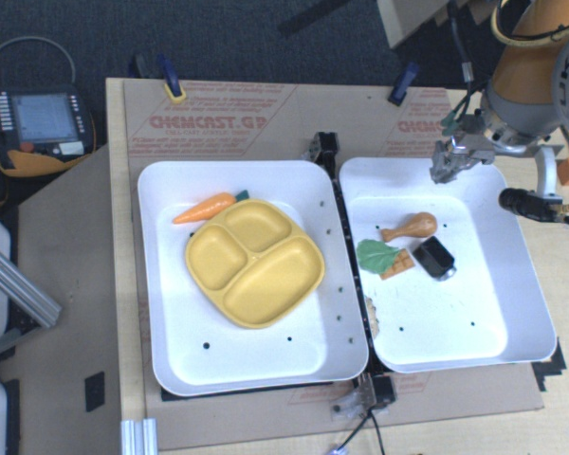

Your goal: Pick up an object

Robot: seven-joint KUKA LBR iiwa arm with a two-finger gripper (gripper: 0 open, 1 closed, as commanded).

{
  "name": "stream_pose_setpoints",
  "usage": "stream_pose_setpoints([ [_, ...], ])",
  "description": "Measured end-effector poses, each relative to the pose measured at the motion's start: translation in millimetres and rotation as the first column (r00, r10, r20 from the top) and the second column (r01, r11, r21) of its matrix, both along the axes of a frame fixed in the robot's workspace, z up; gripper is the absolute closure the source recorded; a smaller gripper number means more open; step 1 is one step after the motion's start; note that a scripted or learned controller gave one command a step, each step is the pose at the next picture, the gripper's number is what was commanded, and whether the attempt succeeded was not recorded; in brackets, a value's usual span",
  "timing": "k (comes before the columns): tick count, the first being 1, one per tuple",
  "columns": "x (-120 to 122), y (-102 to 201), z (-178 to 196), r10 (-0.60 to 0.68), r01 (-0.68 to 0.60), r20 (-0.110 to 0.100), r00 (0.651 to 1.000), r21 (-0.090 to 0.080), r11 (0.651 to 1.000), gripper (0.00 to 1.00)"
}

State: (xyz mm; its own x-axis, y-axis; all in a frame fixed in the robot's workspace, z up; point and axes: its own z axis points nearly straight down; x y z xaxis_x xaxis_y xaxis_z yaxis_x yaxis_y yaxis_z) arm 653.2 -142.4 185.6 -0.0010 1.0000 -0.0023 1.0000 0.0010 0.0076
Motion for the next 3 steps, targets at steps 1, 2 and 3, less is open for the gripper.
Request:
stream_pose_setpoints([
  [1, 1.7, -0.2, 48.9, 0.000, 0.000, 0.001, 1.000, 0.000, 1.000, 1.00],
  [2, -21.1, 39.9, 45.6, 0.003, -0.003, -0.010, 1.000, 0.004, 1.000, 1.00],
  [3, -44.8, 87.9, 35.7, 0.004, -0.004, -0.012, 1.000, 0.005, 1.000, 1.00],
])
